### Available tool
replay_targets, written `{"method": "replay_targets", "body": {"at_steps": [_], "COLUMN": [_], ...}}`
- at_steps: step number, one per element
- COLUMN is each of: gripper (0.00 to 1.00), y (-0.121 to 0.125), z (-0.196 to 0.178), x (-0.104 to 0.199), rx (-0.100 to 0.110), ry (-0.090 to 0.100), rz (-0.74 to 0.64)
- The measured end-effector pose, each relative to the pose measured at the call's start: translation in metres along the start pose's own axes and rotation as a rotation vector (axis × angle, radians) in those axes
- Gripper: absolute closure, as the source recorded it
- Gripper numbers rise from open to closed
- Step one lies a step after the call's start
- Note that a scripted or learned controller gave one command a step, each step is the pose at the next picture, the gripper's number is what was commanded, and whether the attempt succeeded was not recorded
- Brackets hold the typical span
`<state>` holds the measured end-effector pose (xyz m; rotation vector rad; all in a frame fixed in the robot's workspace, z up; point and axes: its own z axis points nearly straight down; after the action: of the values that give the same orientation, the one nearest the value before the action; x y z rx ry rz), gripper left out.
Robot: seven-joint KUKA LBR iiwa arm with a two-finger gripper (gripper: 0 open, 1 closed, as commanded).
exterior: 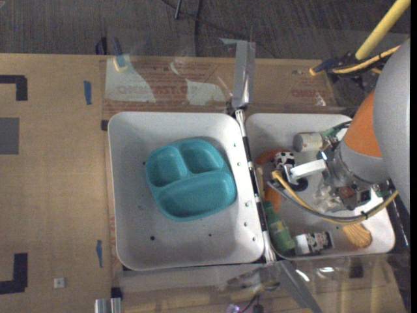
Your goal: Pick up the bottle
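The green bottle (279, 230) lies along the left wall of the right bin (287, 128), near its front corner, cap end pointing toward the back. My gripper (330, 195) hangs low over the middle of that bin, to the right of the bottle and apart from it. The wrist, its white bracket and looping yellow cables cover the gripper's tip. Nothing green shows at the gripper.
A teal divided plate (190, 178) lies in the left bin (130, 240). In the right bin an orange object (266, 158) sits behind the bottle, a small white printed item (315, 241) lies beside it, and a tan wooden piece (357, 235) rests at the front right.
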<state>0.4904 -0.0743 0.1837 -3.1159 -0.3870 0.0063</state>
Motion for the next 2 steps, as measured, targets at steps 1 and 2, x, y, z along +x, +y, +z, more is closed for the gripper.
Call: {"method": "replay_targets", "body": {"at_steps": [1,2], "gripper": [1.0,1.0], "y": [0.011,0.037], "z": [-0.014,-0.065], "x": [-0.015,-0.021], "rx": [0.0,0.0], "ry": [0.0,0.001], "rz": [0.042,0.042]}}
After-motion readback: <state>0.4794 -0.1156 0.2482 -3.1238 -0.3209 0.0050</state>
